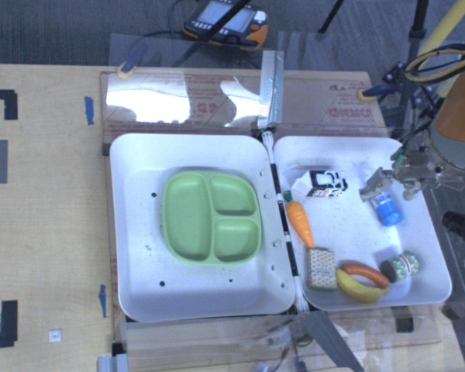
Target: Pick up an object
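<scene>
While the arm reached in from the right in the camera view, the two-finger gripper (394,178) hung over the upper right part of the right-hand shallow white bin (438,285). Whether it was released or clenched could not be told; nothing was visibly held.

Directly below and touching or just beside its tip lay a small blue plastic bottle-like item (387,209), tilted on its side. It was judged light, rigid and smooth, hence liable to slip or roll; a grasp across its narrow body was judged best.

Other candidates lay farther left and lower in the same bin: an orange toy carrot (300,222) near the left wall, a black-and-white printed packet (322,183) above it, a speckled tan block (321,269), a yellow toy banana (359,287) with a red-orange sausage-shaped piece (363,272) resting on it, and a small green-and-white round item (405,265).

The left-hand bin (132,208) held a green sectioned plastic plate (209,217), well apart from the gripper.
</scene>
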Action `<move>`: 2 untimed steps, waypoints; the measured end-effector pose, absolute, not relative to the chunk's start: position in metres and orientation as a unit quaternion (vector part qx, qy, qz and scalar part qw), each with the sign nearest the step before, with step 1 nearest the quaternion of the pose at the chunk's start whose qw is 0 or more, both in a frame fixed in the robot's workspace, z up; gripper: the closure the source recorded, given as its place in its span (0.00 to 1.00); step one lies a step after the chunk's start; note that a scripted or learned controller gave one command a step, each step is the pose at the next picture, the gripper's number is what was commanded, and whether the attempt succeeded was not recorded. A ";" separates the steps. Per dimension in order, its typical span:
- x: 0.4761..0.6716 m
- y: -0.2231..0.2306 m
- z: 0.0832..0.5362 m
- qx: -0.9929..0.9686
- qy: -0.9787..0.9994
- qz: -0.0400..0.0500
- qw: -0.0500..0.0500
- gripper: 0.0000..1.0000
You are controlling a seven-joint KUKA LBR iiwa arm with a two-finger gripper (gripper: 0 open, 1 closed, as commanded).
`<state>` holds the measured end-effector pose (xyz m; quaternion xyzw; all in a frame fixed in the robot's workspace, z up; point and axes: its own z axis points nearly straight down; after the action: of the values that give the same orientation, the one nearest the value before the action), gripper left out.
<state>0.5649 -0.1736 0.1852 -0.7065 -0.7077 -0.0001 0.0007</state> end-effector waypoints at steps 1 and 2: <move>0.557 -0.191 0.240 -0.759 -0.651 0.000 -0.001 0.00; 0.558 -0.191 0.250 -0.759 -0.651 -0.001 -0.003 1.00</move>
<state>0.5577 -0.1911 0.2505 -0.7591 -0.6510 -0.0007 -0.0025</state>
